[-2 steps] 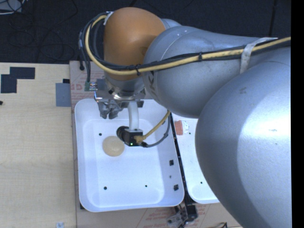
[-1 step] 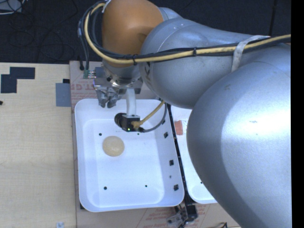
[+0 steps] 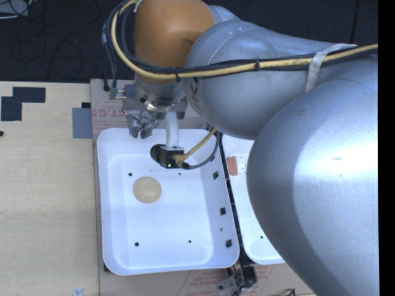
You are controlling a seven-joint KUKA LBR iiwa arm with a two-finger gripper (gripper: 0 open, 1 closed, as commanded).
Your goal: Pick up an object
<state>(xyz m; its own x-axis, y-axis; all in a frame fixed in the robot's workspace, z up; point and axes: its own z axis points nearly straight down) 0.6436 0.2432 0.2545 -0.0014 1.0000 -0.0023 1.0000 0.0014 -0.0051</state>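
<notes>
A dark backdrop strung with cables is running along the top of the view, and below it a pale wooden bench (image 3: pixel 43 196) is carrying two shallow white bins side by side. The grey arm (image 3: pixel 296 122), with its orange band (image 3: pixel 170 26), is reaching in from the right and covering most of the right bin (image 3: pixel 244 165), where a small reddish thing (image 3: pixel 232 164) is peeking out beside the divider. The left bin (image 3: pixel 117 239) is lying mostly open to view. The gripper (image 3: pixel 141 126) is hanging over the far rim of that bin, near its back left corner; whether it is open or closed I cannot tell, and nothing is showing in its grasp. A dark sensor unit (image 3: pixel 168 156) with a green light is sitting just below the wrist. The object (image 3: pixel 147 190), a round, flat, cream-coloured disc, is lying on the floor of the left bin, nearer the viewer than the gripper and apart from it.

The task seems to be at the approach step, the pick not yet made. The next move is likely calling for the gripper to travel toward the disc, centre over it, and descend low, since so flat a thing offers little to grip.
</notes>
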